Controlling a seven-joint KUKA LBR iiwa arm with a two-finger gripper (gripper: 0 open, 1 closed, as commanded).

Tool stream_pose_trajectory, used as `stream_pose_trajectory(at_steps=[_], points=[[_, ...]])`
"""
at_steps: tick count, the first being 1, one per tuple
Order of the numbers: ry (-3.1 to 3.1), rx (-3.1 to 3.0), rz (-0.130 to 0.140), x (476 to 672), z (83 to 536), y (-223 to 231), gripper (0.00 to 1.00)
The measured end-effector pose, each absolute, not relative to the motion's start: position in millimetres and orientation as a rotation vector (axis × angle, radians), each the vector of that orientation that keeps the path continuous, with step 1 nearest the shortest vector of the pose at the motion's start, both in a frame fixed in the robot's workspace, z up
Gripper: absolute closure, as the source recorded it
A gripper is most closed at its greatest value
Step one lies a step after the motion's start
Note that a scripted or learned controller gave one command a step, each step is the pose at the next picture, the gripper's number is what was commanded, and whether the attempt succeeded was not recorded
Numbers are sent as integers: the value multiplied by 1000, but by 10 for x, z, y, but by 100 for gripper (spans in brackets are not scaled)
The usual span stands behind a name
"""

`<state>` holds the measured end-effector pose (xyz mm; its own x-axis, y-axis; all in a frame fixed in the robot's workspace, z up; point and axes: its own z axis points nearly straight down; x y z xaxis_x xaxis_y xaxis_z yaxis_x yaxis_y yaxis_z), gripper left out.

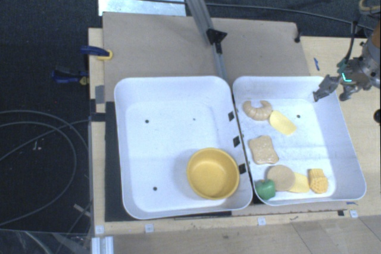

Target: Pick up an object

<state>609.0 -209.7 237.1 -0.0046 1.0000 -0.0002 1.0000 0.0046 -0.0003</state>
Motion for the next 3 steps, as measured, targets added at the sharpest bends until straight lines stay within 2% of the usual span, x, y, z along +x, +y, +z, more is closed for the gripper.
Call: stream_pose_trajectory(at_steps=[1,2,3], points=[[-2229,-2217,-2,6097,2385,-2097,0],[-2224,-2218,1,6019,1835,-2040,0],[-2225,-2220,0,6081,1242,-2051,0]])
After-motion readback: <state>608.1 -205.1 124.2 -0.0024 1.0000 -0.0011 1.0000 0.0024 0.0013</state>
